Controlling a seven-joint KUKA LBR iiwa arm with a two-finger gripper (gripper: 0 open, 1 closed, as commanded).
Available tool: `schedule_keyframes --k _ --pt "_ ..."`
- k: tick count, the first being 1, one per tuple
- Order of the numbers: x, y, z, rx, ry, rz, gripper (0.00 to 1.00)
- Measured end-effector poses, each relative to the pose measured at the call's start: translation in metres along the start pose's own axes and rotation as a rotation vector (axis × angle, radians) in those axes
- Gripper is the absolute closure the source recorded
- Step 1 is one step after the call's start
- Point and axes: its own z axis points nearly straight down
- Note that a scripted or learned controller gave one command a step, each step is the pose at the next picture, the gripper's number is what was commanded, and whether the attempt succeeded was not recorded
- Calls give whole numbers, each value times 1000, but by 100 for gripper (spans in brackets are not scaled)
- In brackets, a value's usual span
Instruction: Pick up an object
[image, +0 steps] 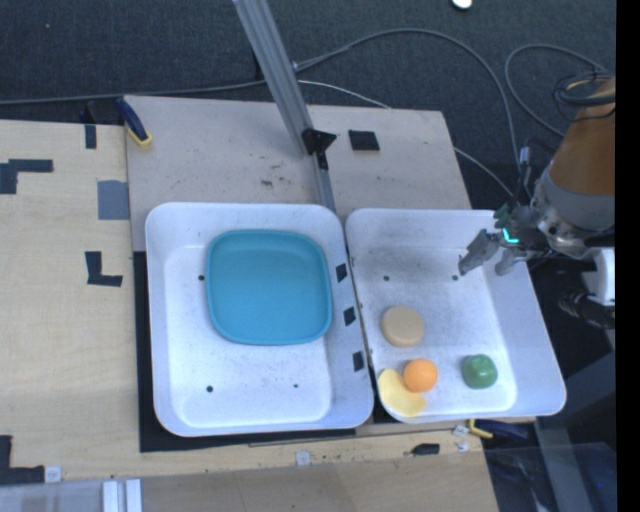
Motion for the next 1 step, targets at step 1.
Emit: schedule_keyframes --k 1 --pt "0 0 0 0 0 0 0"
